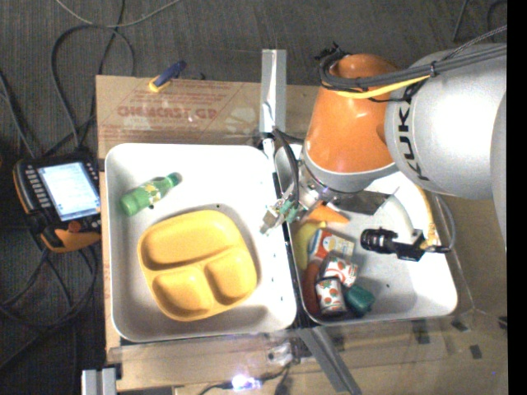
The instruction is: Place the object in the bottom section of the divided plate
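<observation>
A yellow divided plate (198,263) lies in the left bin (123,303), with one large section at its upper left and two smaller ones along its lower edge; all three hold nothing. The grey arm with its orange band (354,113) hangs over the right bin (428,295). My gripper (317,208) points down beneath the wrist, just above a heap of objects: a yellow piece (305,237), an orange piece (331,215), red-and-white cartons (333,253), and a teal item (360,300). The wrist hides the gripper's tip.
A green bottle (148,193) lies in the left bin above the plate. The dividing wall (288,253) between the bins runs just left of the gripper. A handheld screen (62,189) sits left of the bench, with cardboard (189,109) behind the bins.
</observation>
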{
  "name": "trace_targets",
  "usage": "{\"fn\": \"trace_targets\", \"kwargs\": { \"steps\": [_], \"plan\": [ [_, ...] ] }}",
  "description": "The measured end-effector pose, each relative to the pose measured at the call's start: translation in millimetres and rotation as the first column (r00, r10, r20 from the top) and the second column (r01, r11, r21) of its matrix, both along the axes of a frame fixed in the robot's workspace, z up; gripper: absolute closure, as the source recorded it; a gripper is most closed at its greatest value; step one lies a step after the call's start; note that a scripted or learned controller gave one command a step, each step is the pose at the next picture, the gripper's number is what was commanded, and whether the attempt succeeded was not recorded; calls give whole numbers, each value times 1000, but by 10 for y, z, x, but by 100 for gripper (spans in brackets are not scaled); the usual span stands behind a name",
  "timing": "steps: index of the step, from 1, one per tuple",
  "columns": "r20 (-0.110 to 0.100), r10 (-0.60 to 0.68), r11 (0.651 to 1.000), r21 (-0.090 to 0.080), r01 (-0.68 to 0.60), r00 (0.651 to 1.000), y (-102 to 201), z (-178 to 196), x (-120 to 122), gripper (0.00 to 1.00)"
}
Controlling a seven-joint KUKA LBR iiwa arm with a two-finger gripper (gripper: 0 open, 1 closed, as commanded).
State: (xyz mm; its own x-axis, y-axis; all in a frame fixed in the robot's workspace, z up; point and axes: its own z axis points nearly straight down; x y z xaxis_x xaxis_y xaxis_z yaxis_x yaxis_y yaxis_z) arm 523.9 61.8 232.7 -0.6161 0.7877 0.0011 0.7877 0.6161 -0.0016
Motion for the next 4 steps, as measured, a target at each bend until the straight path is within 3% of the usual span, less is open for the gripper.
{"fn": "trace_targets", "kwargs": {
  "steps": [1,2,3,4],
  "plan": [
    [4,-77,997,-2,77,997,-240,1552,-392,100],
    [4,561,828,-3,-561,828,-186,1673,-392,100],
    [3,791,612,0,-791,612,769,1224,-400,100],
    [6,744,668,-2,-744,668,682,1622,-51,100]
  ]
}}
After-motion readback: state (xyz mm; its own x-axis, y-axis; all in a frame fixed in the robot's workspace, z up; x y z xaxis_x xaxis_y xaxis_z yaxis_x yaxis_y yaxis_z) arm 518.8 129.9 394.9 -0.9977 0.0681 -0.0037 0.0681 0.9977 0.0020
